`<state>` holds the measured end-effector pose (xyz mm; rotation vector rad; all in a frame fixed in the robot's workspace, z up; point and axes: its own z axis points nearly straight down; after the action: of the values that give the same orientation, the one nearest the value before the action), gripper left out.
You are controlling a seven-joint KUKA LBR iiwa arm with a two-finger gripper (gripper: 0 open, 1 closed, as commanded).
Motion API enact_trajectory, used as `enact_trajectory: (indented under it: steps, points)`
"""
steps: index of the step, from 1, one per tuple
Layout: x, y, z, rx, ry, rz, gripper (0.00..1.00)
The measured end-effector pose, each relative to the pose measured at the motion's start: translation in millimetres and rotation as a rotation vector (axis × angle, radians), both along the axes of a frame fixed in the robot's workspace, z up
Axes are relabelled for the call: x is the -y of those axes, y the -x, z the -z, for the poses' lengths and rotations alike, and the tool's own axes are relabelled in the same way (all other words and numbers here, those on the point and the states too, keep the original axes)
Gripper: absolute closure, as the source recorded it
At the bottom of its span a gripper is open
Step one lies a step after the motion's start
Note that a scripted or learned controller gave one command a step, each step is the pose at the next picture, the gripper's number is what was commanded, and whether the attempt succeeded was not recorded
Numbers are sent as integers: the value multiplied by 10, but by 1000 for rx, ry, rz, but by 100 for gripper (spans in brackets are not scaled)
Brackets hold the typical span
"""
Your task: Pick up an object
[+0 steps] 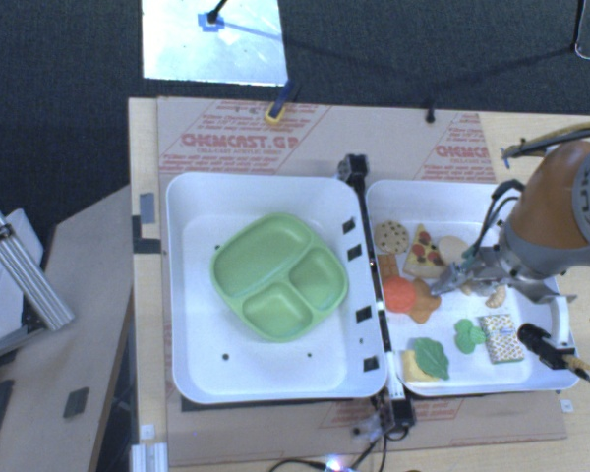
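In the right bin (393,200) (crowded), pizza slice (426,252) lies just beside gripper (450,280)

The right white bin (413,193) holds a scatter of small toy foods. A round chocolate-chip cookie (390,234) lies flat near its upper left corner. Just beside it sits a pizza slice (426,254). Below lies an orange-red piece (401,295), touching a tan piece (425,308). Toward the front lie a green leaf (432,357), a small green lump (467,335) and a patterned square packet (501,338).
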<state>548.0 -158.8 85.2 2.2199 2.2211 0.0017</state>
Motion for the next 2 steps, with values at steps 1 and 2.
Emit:
enact_trajectory:
  steps: [1,2]
  points:
    - [2,-13,-115,5,1,0,100]
    - [-16,-98,-576,4,1,-4,100]
